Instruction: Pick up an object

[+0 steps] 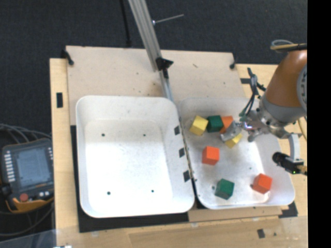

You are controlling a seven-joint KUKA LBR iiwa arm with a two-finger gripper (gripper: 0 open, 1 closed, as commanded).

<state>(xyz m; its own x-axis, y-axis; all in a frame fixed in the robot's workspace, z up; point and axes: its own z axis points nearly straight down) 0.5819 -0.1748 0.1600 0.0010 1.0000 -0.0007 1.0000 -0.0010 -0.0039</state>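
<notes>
Right white bin [269,203]: small yellow block [234,139] just beside the fingers [231,133].

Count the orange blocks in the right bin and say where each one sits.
3. One orange block sits by the gripper beside a green block; one mid-bin; one near the front right corner. The arm may hide more.

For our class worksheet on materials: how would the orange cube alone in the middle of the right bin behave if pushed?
The orange cube has flat faces, so it probably slides rather than rolls. It looks rigid, likely keeping its shape.
</notes>
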